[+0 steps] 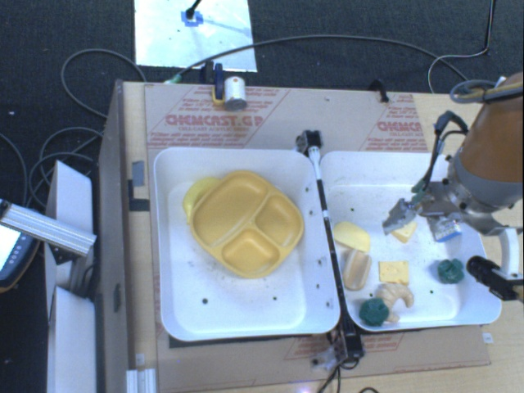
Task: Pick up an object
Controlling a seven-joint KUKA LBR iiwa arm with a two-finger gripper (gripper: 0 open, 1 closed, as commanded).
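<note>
Pale yellow wedge (pixel 404 232) lying flat in right bin (pixel 360 174), upper middle, apart from other pieces.

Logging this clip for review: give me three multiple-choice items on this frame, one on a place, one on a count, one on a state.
1. Where is the yellow divided plate?
A. left bin
B. right bin
C. the floor

2. How many dark green pieces lie in the right bin?
A. none
B. two
C. five

3. The gripper is:
A. over the left bin
B. over the right bin
C. off the bench

Answers: 1 A, the plate rests inside the left bin. 2 B, one near the front rim, one at right. 3 B, it hangs by a pale yellow piece.
</note>
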